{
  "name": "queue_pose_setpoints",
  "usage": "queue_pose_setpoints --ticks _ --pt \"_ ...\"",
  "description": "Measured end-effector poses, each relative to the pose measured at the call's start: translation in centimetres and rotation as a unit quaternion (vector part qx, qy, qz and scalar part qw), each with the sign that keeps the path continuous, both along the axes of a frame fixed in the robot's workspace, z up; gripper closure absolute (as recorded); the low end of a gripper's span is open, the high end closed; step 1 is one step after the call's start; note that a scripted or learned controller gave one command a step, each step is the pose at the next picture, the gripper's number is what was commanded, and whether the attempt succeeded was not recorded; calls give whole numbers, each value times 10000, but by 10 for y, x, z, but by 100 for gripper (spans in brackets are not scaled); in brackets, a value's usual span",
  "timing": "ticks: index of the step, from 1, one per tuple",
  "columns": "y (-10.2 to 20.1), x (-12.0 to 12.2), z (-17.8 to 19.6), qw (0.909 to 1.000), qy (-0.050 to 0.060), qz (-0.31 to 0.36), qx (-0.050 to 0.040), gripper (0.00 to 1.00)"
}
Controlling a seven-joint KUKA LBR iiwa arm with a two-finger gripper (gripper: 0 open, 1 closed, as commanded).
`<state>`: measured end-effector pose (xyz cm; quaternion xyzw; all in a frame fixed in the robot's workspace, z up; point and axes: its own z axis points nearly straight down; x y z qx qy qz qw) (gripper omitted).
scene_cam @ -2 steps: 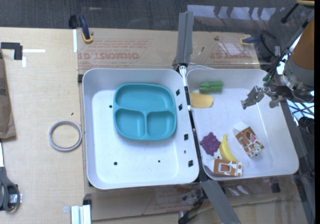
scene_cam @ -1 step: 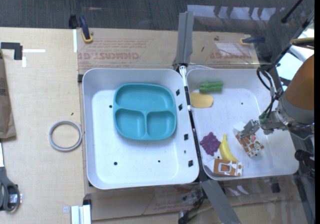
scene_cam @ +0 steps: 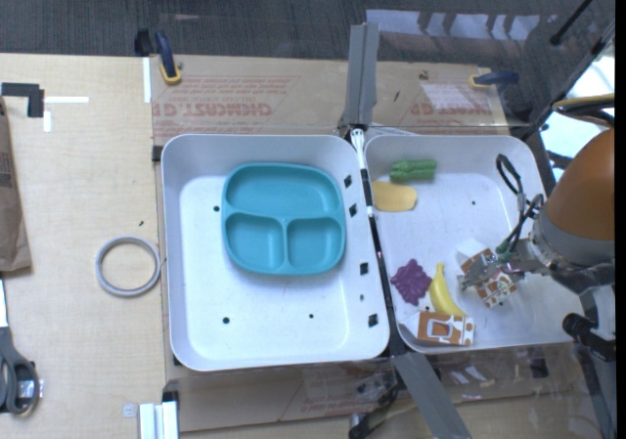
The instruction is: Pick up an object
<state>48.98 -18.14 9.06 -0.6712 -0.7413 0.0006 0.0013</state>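
On the far left, a roll of tape (scene_cam: 128,265) lies flat on the wooden bench (scene_cam: 78,183). It sits just beside the left bin (scene_cam: 196,329).

The left bin is white and shallow. A blue plate (scene_cam: 285,218) with three parts lies in it, near the top. The plate lies flat on the floor of the bin.

A grey bar (scene_cam: 360,75) stands up at the back, between the two bins.

The right bin (scene_cam: 460,193) touches the left bin along one side. At the top of it lies a green toy (scene_cam: 413,170). A yellow flat thing (scene_cam: 395,197) lies just below the green toy, close to the wall. Lower down sits a bunch of purple grapes (scene_cam: 412,280). A yellow banana (scene_cam: 445,292) lies right beside the grapes, on their right. Below the banana is a small orange and white box (scene_cam: 446,329), close to the front wall of the bin.

The gripper (scene_cam: 486,278) is low in the right bin, to the right of the banana. It is on or just above a small box with brown and white squares (scene_cam: 492,283). The box and the gripper tip blur together, so I cannot tell how wide it is or if it has the box.

The grey arm (scene_cam: 567,256) comes in from the right. Its big orange part (scene_cam: 589,188) is at the right edge.
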Motion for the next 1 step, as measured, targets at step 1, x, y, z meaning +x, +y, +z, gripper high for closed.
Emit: queue_pose_setpoints --ticks 1 --pt "0 1 9 10000 -3 -16 2 100"
